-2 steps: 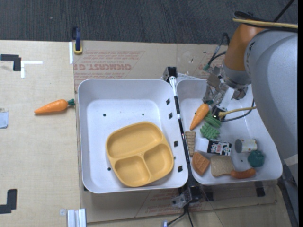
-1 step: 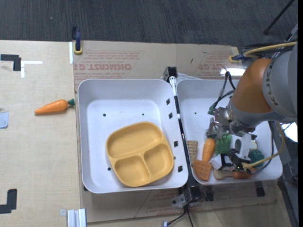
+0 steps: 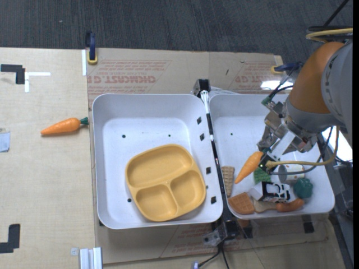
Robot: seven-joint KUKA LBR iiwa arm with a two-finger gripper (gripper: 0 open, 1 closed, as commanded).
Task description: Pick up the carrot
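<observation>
Bins sit side by side on the worktop (image 3: 45, 195). Left bin (image 3: 109, 150) holds one thing, a yellow divided plate (image 3: 165, 182) lying flat toward the 5 o'clock part of its floor, three compartments up. Right bin (image 3: 235, 122) has its load crowded along the 6 o'clock wall: a waffle cone (image 3: 228, 180) against the left wall, a slice of bread (image 3: 242, 203) at the 7 o'clock corner, a sausage (image 3: 289, 205) beside it, a black-and-white item (image 3: 275, 191) just above those, and a teal lump (image 3: 303, 188) toward 4 o'clock.

Carrot (image 3: 248, 166) lies in the right bin, tilted, tip pointing to 7 o'clock, thick end up at 1 o'clock with its green top (image 3: 261, 176) just below. The thick end sits between the fingers of the gripper (image 3: 265, 157), which pinch it; the carrot's tip hangs close over the cone. The arm (image 3: 314, 86) comes in from 3 o'clock, orange band above the wrist, cables trailing by it.

A second carrot (image 3: 62, 126) rests outside on the worktop at 9 o'clock of the left bin, green end just beside that bin's wall. Cardboard (image 3: 134, 74) lies under both bins, held by a clamp (image 3: 90, 47) at 11 o'clock.
</observation>
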